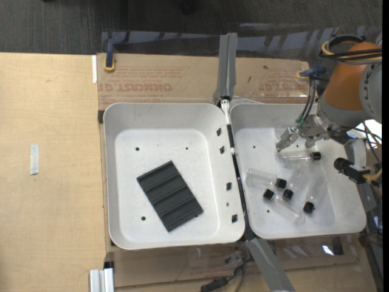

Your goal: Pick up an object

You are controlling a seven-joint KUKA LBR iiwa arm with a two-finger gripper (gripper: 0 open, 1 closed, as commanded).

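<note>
Clear tubes with black caps, several, lay scattered in right bin. Gripper hung just above the uppermost tube; jaw state could not be told, nothing visibly held. Left bin held a black ribbed slab.

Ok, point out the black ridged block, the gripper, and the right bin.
Block (169, 196), camera view, middle of its ridged top.
Gripper (292, 140), camera view, midway between its fingertips.
Right bin (250, 222), camera view, bare floor near its left front corner.
</note>
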